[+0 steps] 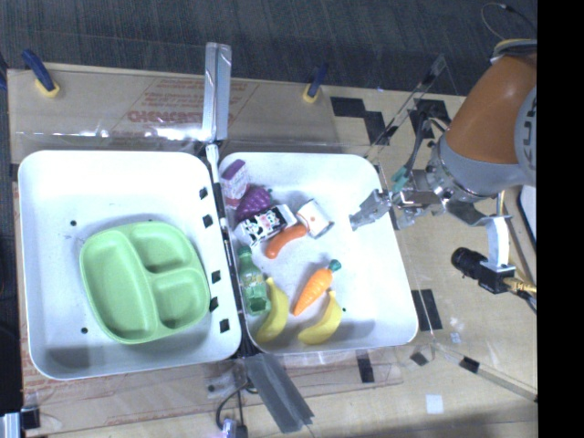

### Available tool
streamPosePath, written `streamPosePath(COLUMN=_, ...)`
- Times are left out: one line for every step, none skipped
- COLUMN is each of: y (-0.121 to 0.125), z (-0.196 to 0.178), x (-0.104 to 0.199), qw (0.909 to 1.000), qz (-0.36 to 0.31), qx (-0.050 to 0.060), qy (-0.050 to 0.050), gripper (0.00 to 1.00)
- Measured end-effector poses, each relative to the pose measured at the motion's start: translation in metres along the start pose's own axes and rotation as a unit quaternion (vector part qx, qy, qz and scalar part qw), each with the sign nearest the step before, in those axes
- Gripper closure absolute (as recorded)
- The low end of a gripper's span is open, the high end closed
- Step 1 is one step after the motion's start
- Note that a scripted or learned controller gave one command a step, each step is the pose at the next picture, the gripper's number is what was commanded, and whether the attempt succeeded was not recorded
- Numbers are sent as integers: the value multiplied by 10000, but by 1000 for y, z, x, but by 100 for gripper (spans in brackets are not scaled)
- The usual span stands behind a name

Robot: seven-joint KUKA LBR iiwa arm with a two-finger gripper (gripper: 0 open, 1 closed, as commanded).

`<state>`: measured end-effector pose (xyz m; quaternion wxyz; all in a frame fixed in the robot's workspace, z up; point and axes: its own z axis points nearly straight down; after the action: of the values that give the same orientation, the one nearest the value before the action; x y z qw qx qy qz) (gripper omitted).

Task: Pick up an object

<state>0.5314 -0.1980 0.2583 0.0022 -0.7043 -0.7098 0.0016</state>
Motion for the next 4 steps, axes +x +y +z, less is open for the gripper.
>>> streamPosePath(y=-14, z=148, x=11, qw=9943, qz=-1068, qx=1, qy=4, gripper=0)
streamPosePath(y=-34, z=168, x=45, qw=9944, qz=-1056, qx=-4, qy=3, gripper=0)
streamPosePath(y=-12, z=167, x=24, qw=9957, qz=-924, qx=-14, qy=-4, gripper=0)
streamPosePath(y=-12, z=158, x=24, qw=9955, qz=-946, qx=-3, qy=-3, gripper=100)
